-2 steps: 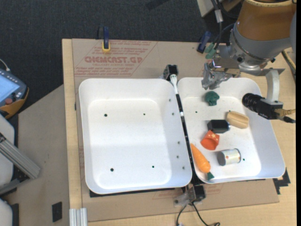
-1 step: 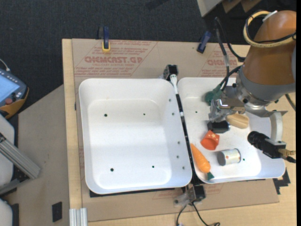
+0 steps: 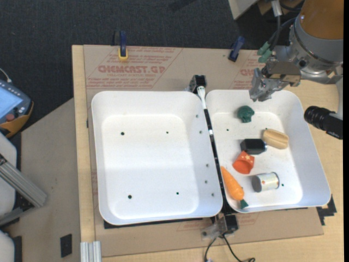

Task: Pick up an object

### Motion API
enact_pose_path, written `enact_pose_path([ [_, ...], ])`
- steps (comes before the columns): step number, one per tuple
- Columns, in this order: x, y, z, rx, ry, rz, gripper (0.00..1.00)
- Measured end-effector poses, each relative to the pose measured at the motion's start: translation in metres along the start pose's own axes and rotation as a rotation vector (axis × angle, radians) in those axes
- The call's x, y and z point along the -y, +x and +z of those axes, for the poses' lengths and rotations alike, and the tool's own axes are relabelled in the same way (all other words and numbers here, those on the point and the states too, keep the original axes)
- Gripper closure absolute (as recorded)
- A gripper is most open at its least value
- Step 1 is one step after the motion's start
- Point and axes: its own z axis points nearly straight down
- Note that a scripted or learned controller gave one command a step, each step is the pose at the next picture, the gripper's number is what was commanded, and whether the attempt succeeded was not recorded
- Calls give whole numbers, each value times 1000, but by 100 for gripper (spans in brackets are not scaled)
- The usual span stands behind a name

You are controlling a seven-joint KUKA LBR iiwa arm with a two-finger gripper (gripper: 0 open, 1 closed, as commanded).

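The right bin holds several small objects: a dark green lump near the back, a tan roll, a black block, an orange-red piece, a silver can and an orange carrot along the front left wall. My gripper hangs over the back edge of the right bin, up and to the right of the green lump, with nothing seen between its fingers.
The left bin lies beside the right one, joined by a black divider strip. Blue clamps hold the cardboard base at the back. A black cylinder juts in at the right.
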Motion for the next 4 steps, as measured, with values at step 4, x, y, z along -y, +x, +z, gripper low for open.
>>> enact_pose_path([
  [4,20,68,63,-1,13,-1,100],
])
